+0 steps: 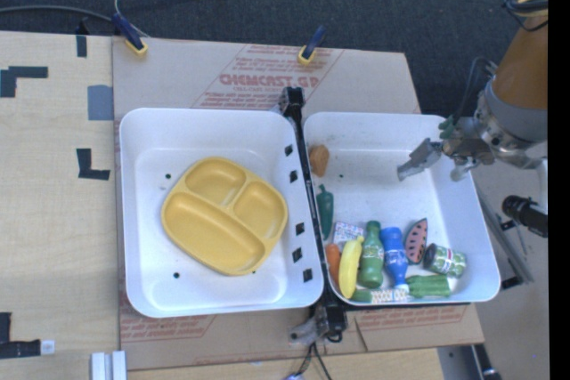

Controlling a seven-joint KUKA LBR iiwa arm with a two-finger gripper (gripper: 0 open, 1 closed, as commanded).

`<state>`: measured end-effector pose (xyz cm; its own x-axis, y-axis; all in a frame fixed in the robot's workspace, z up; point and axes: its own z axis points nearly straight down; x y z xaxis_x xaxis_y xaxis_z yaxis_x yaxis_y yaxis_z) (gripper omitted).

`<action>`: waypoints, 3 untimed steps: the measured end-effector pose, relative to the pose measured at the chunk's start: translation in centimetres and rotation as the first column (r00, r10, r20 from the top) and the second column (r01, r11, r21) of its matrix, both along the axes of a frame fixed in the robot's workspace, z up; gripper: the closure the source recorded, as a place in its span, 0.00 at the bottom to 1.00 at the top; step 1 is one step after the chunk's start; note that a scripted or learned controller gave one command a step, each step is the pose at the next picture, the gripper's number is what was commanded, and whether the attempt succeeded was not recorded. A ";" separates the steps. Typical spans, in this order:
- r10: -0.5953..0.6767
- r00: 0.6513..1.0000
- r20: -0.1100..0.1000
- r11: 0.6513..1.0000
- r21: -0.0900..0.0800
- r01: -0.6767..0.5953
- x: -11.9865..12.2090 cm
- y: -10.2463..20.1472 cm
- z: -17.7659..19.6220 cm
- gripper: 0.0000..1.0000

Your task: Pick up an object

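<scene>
Where the bins sit side by side, left bin (142, 218): one yellow tray (224, 214). Right bin (463, 218): toys heaped at 6 o'clock, namely banana (349, 268), green bottle (371, 255), blue bottle (394, 252), watermelon slice (416, 238), can (443, 261); brown ball (319, 159) at 10 o'clock. My gripper (436, 161) hovers at 1 o'clock, jaws spread, empty.

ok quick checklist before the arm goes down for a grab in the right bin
1. Gripper carrying nothing: ok, it hangs over the right bin near the far right corner.
2. Finger state: cannot tell.
3. Targets available: ok, toys cluster along the near edge, including the banana and blue bottle.
4. Isolated target: ok, the small orange-brown piece sits alone by the divider.
5. Cluster spacing: not ok, items touch.
6. Yellow tray out of the way: ok, left bin.
</scene>
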<state>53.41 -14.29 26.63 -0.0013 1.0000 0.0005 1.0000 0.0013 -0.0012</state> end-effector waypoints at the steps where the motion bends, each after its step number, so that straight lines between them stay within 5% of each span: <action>1: -0.001 1.000 -0.001 1.000 0.000 0.001 -4.9 -2.4 -10.5 0.00; 2: -0.002 1.000 0.005 1.000 -0.003 0.002 -3.3 -1.8 -18.0 0.00; 3: -0.002 1.000 0.010 1.000 -0.004 0.002 -3.1 -1.8 -16.9 1.00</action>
<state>50.32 -16.12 9.71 0.0004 1.0000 -0.0034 1.0000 -0.0004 0.0085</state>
